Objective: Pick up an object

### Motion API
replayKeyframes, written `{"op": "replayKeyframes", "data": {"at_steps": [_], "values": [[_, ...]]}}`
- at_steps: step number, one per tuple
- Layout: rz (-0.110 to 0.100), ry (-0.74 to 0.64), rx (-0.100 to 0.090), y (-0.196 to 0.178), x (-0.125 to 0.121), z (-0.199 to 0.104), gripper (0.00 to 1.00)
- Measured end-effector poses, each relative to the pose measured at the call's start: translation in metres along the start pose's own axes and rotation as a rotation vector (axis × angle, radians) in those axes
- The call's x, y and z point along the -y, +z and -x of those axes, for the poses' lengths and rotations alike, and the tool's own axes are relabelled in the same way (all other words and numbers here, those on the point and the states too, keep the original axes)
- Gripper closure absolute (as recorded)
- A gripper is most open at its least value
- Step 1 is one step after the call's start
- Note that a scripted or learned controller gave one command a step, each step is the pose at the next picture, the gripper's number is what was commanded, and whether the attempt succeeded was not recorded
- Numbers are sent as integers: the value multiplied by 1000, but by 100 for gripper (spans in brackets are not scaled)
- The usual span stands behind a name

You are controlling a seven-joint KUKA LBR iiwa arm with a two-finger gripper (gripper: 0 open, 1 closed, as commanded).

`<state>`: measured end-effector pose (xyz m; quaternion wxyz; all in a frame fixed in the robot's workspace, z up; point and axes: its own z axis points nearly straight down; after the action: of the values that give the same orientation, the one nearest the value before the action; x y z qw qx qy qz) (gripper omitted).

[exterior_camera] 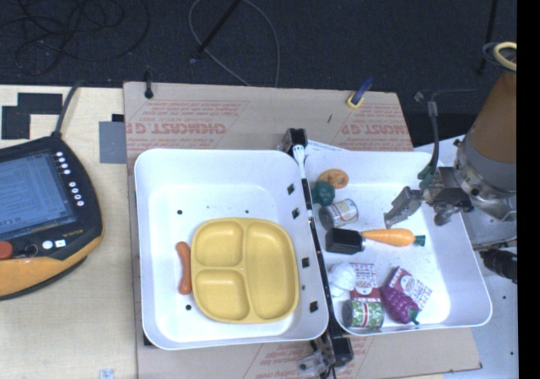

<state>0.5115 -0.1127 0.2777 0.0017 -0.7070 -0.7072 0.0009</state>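
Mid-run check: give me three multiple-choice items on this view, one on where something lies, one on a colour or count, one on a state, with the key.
1. Where does the yellow plate lie?
A. in the left bin
B. in the right bin
C. on the cardboard outside the bins

2. What colour is the carrot in the right bin?
A. blue
B. orange
C. white

3. What is between the fingers of the gripper?
A. the carrot
B. a can
C. nothing

Key:
1 A: the plate sits inside the left bin, beside the sausage.
2 B: its body is orange with a green tip.
3 C: the gripper hangs above the right bin, apart from the carrot below it, and nothing sits between its fingers.
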Motion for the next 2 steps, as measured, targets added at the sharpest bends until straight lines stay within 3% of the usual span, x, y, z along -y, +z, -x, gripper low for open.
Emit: {"op": "replayKeyframes", "data": {"at_steps": [1, 2], "values": [[-2, 2, -1, 128, -24, -12, 0], [19, 3, 0, 173, -66, -21, 0]]}}
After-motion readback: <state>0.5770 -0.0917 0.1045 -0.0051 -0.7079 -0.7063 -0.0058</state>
